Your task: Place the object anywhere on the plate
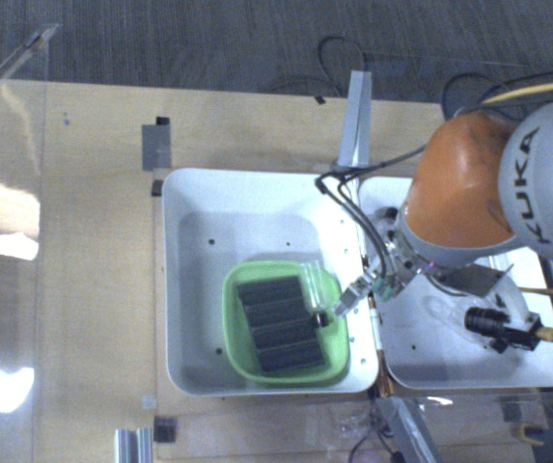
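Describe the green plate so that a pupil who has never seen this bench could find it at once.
Look at the left white bin. In its lower right part lies the green plate, a rounded square bearing a dark ribbed block. It is the one green thing in either bin.

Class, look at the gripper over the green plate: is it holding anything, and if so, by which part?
It cannot be told. The gripper sits at the right edge of the dark ridged object on the green plate.

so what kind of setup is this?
Probably a robotics lab pick-and-place cell: a KUKA arm over two white bins on a wooden bench, loose cables, and a green plate holding a dark ridged object.
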You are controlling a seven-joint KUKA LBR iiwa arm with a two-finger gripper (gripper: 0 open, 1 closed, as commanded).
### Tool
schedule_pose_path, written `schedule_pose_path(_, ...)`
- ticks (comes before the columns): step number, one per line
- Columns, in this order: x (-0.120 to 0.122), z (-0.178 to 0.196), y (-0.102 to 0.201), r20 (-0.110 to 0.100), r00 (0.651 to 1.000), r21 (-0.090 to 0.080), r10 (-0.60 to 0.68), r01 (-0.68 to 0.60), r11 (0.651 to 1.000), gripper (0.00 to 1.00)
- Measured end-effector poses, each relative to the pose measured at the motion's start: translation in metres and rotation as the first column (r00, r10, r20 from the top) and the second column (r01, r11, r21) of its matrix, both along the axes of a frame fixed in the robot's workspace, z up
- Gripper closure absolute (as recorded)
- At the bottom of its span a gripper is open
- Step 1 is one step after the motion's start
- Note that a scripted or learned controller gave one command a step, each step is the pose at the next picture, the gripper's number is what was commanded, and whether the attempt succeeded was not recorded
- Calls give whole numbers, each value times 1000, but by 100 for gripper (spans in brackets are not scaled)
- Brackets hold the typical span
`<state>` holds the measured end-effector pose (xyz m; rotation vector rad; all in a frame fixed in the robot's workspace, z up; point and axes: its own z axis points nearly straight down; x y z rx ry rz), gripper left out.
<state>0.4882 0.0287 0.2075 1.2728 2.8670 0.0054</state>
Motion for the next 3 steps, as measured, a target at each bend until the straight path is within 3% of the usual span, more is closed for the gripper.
schedule_pose_path(1,46,-17,-60,2,1000,-1,-23,23,1000,0)
schedule_pose_path(2,49,-5,-59,11,1000,0,-20,20,1000,100)
schedule_pose_path(3,2,-15,-3,0,981,-1,196,-196,981,100)
